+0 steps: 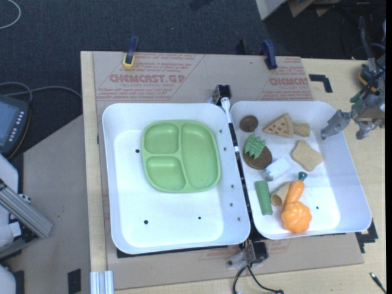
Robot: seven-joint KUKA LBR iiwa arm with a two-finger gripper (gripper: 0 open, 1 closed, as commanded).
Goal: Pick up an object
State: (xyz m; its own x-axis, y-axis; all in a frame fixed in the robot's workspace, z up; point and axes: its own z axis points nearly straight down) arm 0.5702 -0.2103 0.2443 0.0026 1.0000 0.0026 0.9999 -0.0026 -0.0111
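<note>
Toy foods fill the right white bin [349, 158]: an orange plastic pumpkin [296, 217] at six o'clock, an orange carrot [294, 192] just above it. Both look light, stiff and smooth; the carrot's narrow body should pinch easily. Grey two-finger gripper [335, 124] hovers at the bin's two o'clock rim, fingers spread, holding nothing.

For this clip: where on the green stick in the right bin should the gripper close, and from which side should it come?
Probably across the middle of the green stick, coming straight down. It lies flat, long axis running near-to-far in the right bin, so fingers should close across its narrow width. A cone-like piece sits close on its right, so the upper half may give more room.
</note>
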